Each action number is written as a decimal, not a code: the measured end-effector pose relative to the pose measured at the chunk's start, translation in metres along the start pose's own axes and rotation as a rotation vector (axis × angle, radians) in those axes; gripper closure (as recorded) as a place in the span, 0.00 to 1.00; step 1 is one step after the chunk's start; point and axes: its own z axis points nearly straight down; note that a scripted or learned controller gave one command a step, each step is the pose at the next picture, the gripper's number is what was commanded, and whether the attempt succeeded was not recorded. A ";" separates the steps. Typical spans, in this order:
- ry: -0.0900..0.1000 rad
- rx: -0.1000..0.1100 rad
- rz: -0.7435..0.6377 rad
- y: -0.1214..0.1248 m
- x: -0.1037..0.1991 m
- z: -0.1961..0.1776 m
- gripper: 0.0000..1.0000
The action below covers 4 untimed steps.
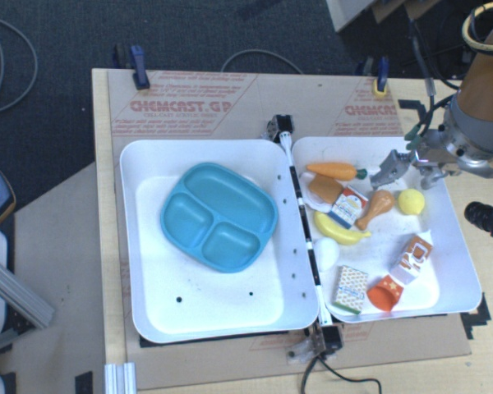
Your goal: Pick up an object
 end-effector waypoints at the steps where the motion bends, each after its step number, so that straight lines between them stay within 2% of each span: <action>1: 0.003 0.006 0.003 0.012 -0.013 0.172 0.00; 2: 0.000 -0.006 0.002 0.015 -0.013 0.152 1.00; 3: 0.000 -0.005 0.002 0.015 -0.013 0.153 0.00; 4: 0.002 0.004 -0.002 0.013 0.018 0.175 0.00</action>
